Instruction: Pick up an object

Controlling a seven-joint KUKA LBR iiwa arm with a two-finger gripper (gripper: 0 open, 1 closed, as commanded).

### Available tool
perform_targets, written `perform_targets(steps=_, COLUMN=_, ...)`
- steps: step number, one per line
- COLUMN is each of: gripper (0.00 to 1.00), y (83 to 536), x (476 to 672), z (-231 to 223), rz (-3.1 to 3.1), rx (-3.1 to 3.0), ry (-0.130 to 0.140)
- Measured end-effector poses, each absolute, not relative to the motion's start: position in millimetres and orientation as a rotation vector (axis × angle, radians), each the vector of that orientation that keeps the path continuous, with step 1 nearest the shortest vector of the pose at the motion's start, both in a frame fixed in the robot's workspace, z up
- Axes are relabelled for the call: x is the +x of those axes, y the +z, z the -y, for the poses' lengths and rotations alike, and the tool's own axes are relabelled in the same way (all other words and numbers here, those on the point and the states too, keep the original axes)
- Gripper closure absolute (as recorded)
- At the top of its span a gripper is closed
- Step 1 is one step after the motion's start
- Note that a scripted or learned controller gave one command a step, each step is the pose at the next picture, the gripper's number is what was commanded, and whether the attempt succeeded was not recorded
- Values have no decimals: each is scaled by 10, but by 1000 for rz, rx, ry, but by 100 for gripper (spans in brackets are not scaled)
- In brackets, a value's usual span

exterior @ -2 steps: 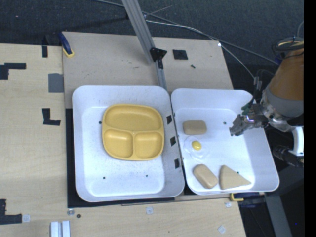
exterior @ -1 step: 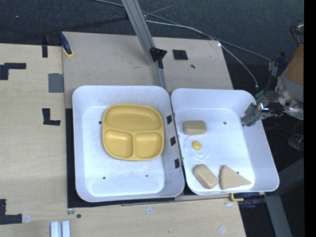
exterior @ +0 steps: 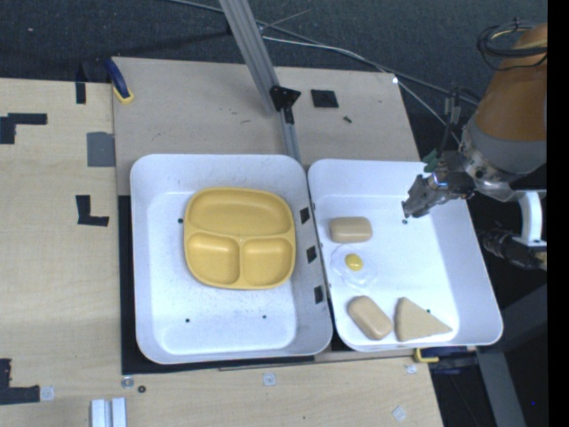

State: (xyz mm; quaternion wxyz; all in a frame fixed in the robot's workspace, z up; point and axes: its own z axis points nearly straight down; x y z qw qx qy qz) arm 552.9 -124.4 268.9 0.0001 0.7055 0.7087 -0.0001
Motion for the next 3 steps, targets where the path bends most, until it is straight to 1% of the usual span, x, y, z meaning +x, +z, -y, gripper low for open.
perform_targets(steps=1, gripper=100, y=2532, x=5628, z=821, rz=-2228, rx=2218, ry=-3)
perform_targets(steps=2, gripper=100, y=2349, x=5759, z=288, rz=-2229, rx=2217, ry=-3)
perform_targets(steps=3, gripper=100, y=2322, x=5760, z=-251, rz=-2229, rx=2216, ry=-2)
